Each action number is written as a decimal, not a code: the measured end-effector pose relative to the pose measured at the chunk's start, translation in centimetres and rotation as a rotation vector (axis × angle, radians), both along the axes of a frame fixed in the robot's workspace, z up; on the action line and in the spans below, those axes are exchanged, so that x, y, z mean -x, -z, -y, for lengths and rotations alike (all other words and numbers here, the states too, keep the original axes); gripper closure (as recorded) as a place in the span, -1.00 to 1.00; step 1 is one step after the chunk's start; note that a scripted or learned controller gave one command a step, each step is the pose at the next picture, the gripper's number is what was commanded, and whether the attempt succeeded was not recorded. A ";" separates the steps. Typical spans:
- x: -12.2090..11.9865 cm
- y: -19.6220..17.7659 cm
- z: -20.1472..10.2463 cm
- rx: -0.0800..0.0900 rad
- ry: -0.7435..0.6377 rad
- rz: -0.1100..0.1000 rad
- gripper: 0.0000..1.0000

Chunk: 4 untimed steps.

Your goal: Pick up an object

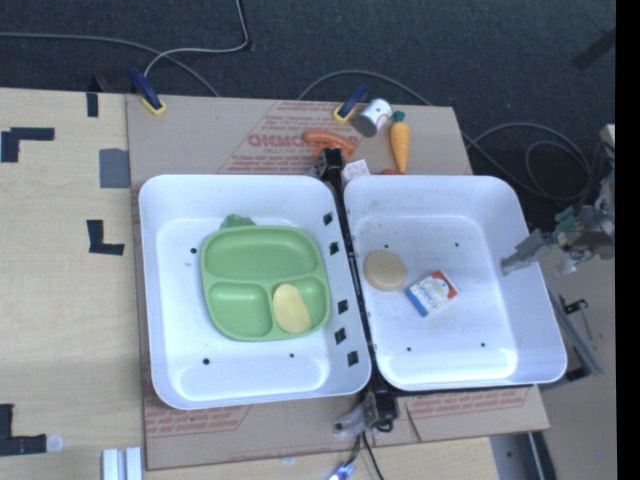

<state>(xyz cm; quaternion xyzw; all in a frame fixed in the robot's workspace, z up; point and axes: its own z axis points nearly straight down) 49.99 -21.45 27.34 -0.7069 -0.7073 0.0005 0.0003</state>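
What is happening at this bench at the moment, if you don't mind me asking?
The arm's gripper sits at the right rim of the right bin, holding nothing that can be seen. In that bin lie a tan round piece and a small carton, both untouched. The left bin holds a green divided plate with a yellow item.

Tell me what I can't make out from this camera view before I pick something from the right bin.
- Pincer: at the camera view's right edge, small and blurred; open or shut cannot be told.
- Arm behind it: cut off by the right edge.
- Small carton: print too small to read.
- Green thing behind the green tray: mostly hidden by the tray's rim.
- Items above the bins, near the carrot: too small to identify.
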 end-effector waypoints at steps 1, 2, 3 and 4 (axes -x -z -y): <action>1.6 18.4 -10.1 -0.003 -0.001 0.000 -1.00; -4.9 18.7 -11.8 0.001 -0.001 0.006 -1.00; -7.8 18.7 -11.5 0.000 0.000 0.003 -1.00; -16.0 18.8 -11.2 0.002 -0.002 0.004 -1.00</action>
